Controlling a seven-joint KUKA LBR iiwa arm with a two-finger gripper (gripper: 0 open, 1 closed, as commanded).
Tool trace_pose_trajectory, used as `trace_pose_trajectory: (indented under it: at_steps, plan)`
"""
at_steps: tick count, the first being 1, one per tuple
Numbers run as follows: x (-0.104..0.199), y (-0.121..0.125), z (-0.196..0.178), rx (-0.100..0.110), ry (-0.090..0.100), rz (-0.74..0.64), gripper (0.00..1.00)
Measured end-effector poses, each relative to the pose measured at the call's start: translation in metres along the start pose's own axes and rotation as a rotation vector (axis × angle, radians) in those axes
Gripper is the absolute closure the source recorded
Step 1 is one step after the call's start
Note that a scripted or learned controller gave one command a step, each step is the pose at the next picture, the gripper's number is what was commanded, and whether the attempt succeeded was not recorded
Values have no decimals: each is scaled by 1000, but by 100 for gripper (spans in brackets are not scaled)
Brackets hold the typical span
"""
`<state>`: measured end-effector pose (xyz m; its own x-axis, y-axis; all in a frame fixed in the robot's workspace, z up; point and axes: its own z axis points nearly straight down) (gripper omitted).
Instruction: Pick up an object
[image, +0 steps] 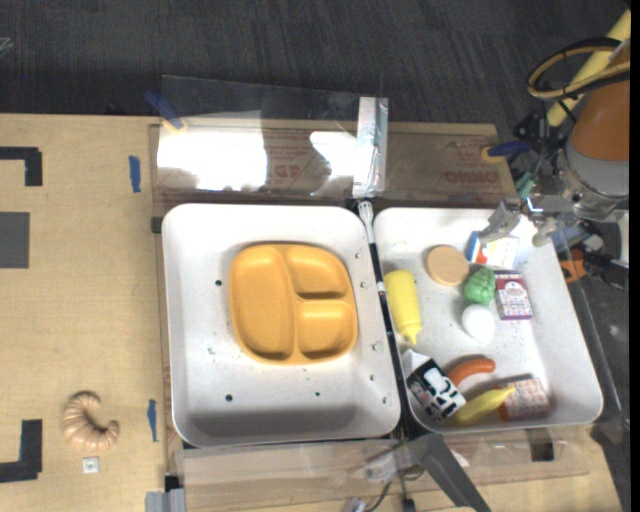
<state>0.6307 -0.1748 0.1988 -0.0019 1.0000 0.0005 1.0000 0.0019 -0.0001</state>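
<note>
Bench (80, 290): flat tan board surface, black angle marks and a grey square near its left edge, short blue tape strips beside the bins. Two shallow white bins sit side by side on it, left bin (190, 330) and right bin (570, 330), rims touching at centre. A croissant (90, 421) lies directly on the board at lower left, well apart from the bins.

I count two shallow white plastic bins (190, 300) (570, 330), one orange divided tray (293, 300), nine small items in the three-o'clock bin, one tan croissant (90, 420) at eight o'clock.
</note>
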Motion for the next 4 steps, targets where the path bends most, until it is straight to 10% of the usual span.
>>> trace_pose_trajectory:
  at_steps: [1,2,3,4]
  plan:
    - [33,-67,-59,-2,-1,-256,0]
    - [18,-97,102,-7,-3,-353,0]
    - [33,-52,111,-7,-3,-253,0]
    - [11,-59,109,-15,18,-309,0]
